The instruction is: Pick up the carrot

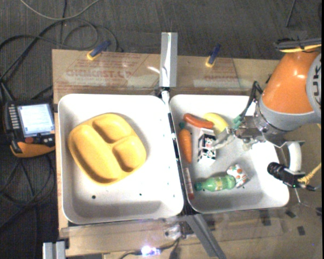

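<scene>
a yellow divided plate (108, 147) sits in the left bin (75, 209). the carrot (186, 145) lies lengthwise against the right bin's (270, 198) left wall; probably light, stiff, smooth, best pinched mid-body. the gripper (222, 139) hovers nearby over a black-and-white carton (207, 148); i cannot tell its jaw state.

Grey arm (283, 117) with glossy orange band, black lettering, thin black cable, metallic end effector (230, 134)

floor (54, 15): dark grey carpet; cables (43, 34) trailing; bench (119, 72): brown board
</scene>
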### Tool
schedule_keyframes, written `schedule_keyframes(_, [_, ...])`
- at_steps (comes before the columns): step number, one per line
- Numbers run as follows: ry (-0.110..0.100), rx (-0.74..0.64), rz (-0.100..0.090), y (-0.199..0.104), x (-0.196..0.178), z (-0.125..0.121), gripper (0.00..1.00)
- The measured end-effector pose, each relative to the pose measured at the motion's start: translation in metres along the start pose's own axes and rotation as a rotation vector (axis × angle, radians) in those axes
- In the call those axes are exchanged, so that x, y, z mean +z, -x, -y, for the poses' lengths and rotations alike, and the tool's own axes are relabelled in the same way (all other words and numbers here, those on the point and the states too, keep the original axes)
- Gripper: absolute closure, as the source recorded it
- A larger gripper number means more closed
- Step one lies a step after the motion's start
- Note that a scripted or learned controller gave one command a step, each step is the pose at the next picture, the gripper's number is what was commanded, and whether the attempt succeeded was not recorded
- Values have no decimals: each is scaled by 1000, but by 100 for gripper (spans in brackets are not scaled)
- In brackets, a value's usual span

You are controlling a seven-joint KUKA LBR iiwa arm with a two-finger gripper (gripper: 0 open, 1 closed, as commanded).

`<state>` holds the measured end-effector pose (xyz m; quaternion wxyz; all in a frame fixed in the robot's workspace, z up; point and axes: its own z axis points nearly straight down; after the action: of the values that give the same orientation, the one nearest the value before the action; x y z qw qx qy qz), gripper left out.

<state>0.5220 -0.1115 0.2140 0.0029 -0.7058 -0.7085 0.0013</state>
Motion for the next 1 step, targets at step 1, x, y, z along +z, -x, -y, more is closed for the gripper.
schedule_keyframes(1, [1, -162, 1, -16, 109, -53, 0])
